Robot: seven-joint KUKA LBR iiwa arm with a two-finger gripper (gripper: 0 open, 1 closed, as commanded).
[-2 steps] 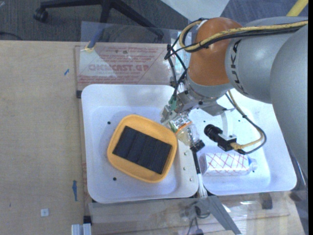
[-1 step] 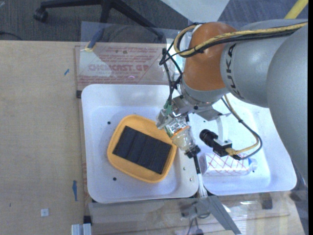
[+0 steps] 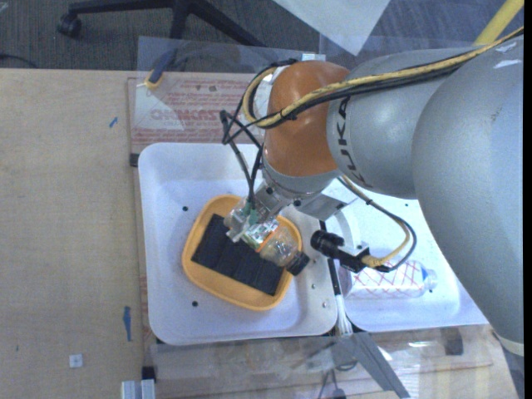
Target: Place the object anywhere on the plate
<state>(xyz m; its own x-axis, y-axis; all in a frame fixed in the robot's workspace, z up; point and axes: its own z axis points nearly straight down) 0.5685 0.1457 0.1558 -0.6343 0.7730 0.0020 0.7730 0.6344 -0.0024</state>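
Note:
An orange-yellow plate [image 3: 199, 235] lies in the left white bin [image 3: 166, 189], toward its front. A black, flat, ribbed rectangular object [image 3: 235, 258] rests on the plate, slanting from upper left to lower right. My gripper [image 3: 266, 238] hangs low over the plate's right part, at the black object's upper right edge. The wrist and the orange band above it hide how the gripper meets the object. I cannot tell whether it touches the object or stands just above it.
The right bin [image 3: 440, 302] holds a clear packet with a red criss-cross pattern [image 3: 386, 279]. The big grey arm covers most of that bin. A pink printed sheet [image 3: 187, 110] lies behind the left bin. Bare wooden bench [image 3: 62, 223] stretches to the left.

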